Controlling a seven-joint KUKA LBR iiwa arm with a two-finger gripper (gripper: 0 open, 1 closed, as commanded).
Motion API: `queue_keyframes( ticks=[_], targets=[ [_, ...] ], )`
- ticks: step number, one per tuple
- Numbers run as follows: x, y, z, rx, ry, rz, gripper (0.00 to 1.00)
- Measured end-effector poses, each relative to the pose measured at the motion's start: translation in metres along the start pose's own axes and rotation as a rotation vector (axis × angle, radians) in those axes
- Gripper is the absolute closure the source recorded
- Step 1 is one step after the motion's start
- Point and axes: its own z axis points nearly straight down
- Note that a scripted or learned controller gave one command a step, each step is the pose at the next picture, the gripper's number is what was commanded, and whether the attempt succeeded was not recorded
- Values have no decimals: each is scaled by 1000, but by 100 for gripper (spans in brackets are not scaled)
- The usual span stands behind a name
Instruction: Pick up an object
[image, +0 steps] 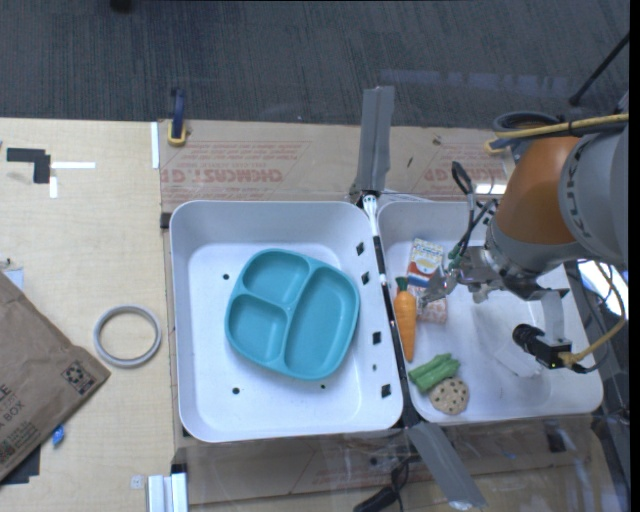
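Over the right bin (520, 405), end effector (440, 288) touches a small box (432, 308); spread unclear.

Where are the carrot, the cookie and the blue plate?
carrot (405, 320): camera view, middle of its orange body.
cookie (449, 396): camera view, centre of its speckled top.
blue plate (293, 314): camera view, the ridge between its compartments.

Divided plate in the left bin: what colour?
Teal, plain with no pattern. The divided plate shows clearly in the camera view, lying in the left bin.
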Motion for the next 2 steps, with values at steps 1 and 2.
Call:
queue_keyframes(
  ticks=[1, 2],
  targets=[
    [-1, 42, 19, -1, -1, 31, 0],
    [-15, 18, 18, 0, 0, 100, 0]
  ],
)
